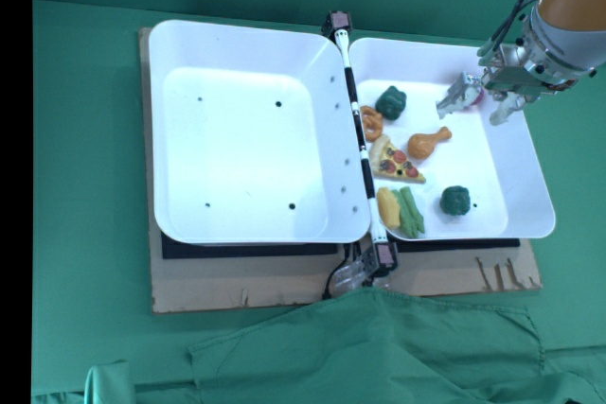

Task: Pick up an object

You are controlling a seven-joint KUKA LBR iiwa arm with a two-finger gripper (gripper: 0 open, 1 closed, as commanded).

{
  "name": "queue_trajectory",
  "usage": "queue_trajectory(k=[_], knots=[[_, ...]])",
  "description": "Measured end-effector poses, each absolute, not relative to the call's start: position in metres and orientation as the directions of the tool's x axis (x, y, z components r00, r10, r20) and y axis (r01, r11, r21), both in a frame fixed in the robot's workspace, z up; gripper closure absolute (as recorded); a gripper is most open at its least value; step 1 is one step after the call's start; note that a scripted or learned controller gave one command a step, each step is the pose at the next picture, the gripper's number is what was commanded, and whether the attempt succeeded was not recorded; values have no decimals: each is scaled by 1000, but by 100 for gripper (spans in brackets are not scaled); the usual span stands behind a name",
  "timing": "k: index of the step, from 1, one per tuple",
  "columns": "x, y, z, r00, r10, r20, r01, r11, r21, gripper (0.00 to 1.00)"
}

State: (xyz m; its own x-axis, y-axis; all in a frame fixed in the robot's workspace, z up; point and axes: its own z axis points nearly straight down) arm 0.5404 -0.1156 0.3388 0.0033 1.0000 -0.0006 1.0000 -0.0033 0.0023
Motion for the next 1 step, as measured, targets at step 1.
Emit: queue_trajectory(k=[1], knots=[[551, -95, 238, 2, 1000, 1, 1000, -2, -6, 0]])
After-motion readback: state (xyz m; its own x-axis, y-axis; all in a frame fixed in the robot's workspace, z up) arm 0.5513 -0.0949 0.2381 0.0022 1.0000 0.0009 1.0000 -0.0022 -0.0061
